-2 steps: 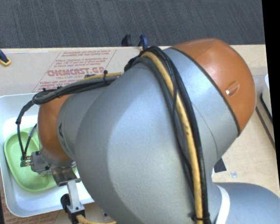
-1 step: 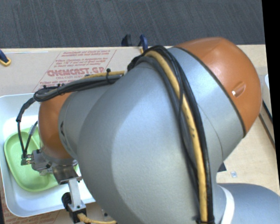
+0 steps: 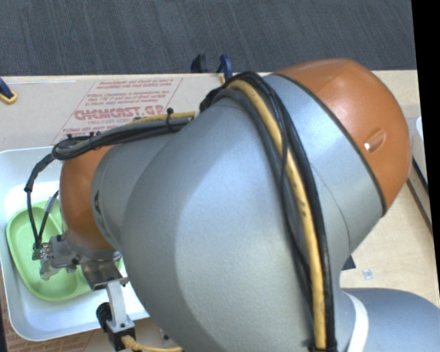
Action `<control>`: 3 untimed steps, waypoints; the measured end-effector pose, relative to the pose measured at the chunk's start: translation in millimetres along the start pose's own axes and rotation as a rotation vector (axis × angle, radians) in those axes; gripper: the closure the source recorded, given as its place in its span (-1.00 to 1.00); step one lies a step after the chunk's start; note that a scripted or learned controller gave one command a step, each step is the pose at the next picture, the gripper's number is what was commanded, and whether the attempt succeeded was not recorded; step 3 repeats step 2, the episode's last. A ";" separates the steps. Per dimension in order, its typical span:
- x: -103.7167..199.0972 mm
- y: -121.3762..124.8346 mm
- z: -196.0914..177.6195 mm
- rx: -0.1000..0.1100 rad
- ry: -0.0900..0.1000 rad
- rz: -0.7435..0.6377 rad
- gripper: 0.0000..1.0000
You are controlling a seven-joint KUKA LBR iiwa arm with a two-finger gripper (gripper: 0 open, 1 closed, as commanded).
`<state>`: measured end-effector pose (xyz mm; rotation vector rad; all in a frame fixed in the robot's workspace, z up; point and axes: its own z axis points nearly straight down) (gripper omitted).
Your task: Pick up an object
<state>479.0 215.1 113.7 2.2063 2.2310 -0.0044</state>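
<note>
One green bowl-like obj (image 3: 34, 259) in left bin (image 3: 17, 322), at approx 9 o'clock from wrist (image 3: 81, 258); arm (image 3: 248, 230) covers gripper, grasp state can't tell.

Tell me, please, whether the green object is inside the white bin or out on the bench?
Inside: the green object lies within the rim of the white bin, partly hidden by the arm.

We read red print on the brown cardboard sheet (image 3: 119, 96) under the bins, near its far edge — the large word "CHEMCAST" followed by "GP", part of it covered by the arm (image 3: 248, 223). The smaller red lines above and below it — too blurred to read.
</note>
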 end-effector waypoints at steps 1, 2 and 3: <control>0.4 0.6 -10.0 0.000 0.001 -0.003 1.00; 0.5 0.5 -10.0 0.001 0.001 -0.004 -1.00; 0.5 0.5 -10.0 0.001 0.001 -0.004 -1.00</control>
